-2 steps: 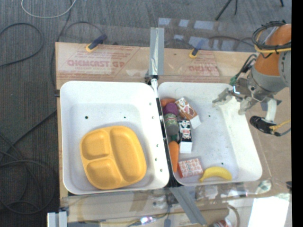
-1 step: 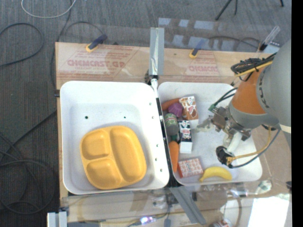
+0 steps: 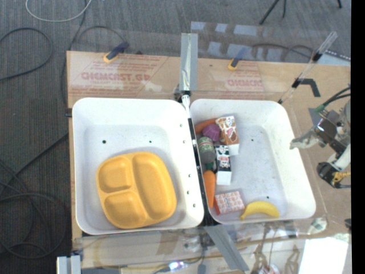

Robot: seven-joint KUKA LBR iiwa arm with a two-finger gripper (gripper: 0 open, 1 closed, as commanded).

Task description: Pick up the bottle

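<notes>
A yellow divided plate (image 3: 136,189) lies in the left bin (image 3: 91,116), towards its near side, its three compartments facing up. In the right bin (image 3: 279,153), a row of things runs along the left wall: a purple fruit (image 3: 211,132) beside a small printed carton (image 3: 227,129) at the far end, a black-and-white carton (image 3: 223,163) nearer, then a carrot (image 3: 210,188) lying lengthwise against the wall. At the near edge a red patterned box (image 3: 228,201) sits just beside a banana (image 3: 260,210), and both bins rest on a brown cardboard sheet (image 3: 122,76) with two yellow-handled clamps (image 3: 113,52) at its far edge.
</notes>
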